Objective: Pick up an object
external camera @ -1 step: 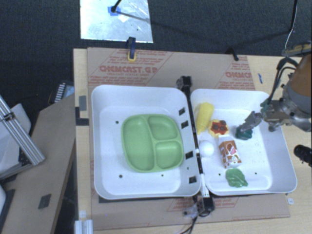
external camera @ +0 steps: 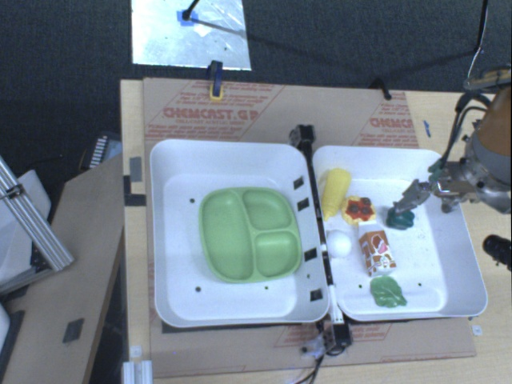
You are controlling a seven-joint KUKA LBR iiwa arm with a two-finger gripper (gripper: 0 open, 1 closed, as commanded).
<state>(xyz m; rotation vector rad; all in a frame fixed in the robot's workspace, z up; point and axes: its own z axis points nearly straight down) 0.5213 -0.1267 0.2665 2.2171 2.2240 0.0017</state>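
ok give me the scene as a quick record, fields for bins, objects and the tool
left bin: holds a green divided plate
right bin: yellow item, red and yellow toy, white ball, small carton, light green toy, dark teal object
tool: over the right bin, just above the dark teal object
grasp: cannot tell

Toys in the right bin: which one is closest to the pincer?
The dark teal toy, right under the pincer. The yellow toy, white ball and light green toy all lie farther away.
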